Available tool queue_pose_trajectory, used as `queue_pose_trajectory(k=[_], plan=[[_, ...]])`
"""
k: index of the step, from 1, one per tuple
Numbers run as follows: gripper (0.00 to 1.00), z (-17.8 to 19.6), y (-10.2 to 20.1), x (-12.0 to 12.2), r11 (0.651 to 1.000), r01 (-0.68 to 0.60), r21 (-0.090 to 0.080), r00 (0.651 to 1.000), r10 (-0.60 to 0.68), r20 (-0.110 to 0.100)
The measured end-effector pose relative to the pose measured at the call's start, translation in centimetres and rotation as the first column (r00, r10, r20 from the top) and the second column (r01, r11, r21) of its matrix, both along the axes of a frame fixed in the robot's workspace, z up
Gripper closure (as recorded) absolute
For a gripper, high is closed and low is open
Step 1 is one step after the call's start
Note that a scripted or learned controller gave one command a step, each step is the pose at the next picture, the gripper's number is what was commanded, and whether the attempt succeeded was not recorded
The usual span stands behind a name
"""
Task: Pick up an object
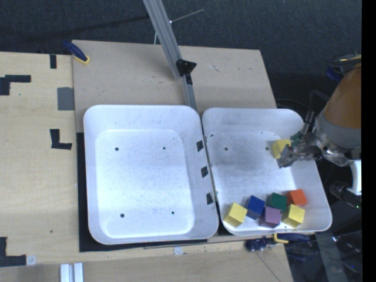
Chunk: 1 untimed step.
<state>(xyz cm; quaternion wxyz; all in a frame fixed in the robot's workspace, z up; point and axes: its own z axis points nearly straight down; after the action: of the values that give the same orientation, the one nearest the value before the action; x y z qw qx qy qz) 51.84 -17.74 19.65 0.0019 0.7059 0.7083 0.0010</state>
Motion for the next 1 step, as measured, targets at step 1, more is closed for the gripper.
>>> queue_pose_trajectory(k=[1], plan=[[1.00,6.34,-0.20,0.15,1.000,0.001,-0.001,1.000,-0.001,0.002]])
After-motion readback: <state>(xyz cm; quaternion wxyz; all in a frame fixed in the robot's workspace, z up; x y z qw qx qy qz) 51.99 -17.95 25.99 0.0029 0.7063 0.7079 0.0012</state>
